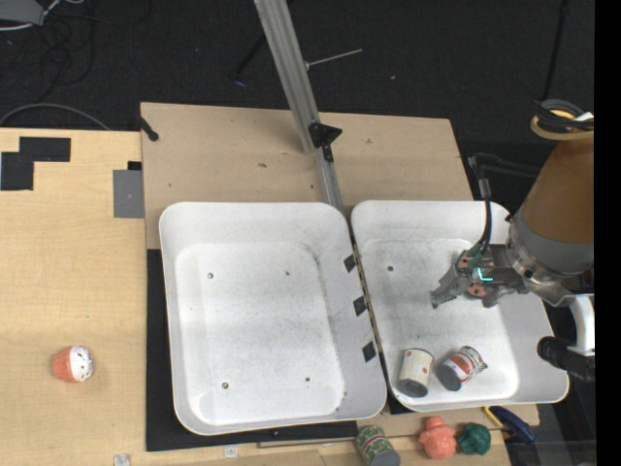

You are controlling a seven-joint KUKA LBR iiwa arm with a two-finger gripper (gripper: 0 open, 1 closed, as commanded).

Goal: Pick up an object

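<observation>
Gripper (464,285) hovering in right bin (427,223), nothing gripped — can't tell finger state. White cup (416,370) and red-white can (462,366) lying at its 6 o'clock — touching each other, near front rim.

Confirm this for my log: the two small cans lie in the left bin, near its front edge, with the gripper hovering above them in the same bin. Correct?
Not quite. The camera view shows the two small cans in the right bin, not the left bin. The rest holds: they lie near its front edge, and the gripper hovers above them in that same bin.
</observation>
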